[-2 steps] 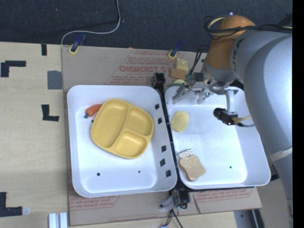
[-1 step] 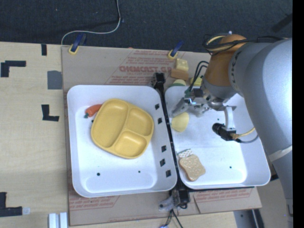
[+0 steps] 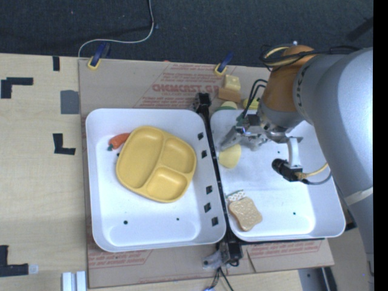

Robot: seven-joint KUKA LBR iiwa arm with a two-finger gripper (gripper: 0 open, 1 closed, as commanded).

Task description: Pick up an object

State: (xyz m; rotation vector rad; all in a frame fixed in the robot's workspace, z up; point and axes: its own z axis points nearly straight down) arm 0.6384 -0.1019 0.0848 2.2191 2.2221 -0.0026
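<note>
My gripper [image 3: 242, 139] hangs over the back left part of the right bin [image 3: 303, 223], with its metal fingers [image 3: 228, 140] spread open and nothing between them. A pale yellow rounded fruit [image 3: 230, 157] lies just in front of the left finger, close to the bin's left wall. Near the front of the same bin a slice of toast [image 3: 245, 214] lies flat, with a small speckled piece [image 3: 236, 195] beside it. The left bin [image 3: 103, 223] carries a yellow divided plate [image 3: 156, 163] and an orange carrot-like piece [image 3: 119, 140] tucked at the plate's back left edge.
A pale green object [image 3: 227, 106] sits at the right bin's back rim, and a tan block [image 3: 230, 88] lies on the cardboard behind it. A black cable end [image 3: 286, 169] hangs from the wrist over the right bin. The bulky grey arm [image 3: 345, 114] covers the right side.
</note>
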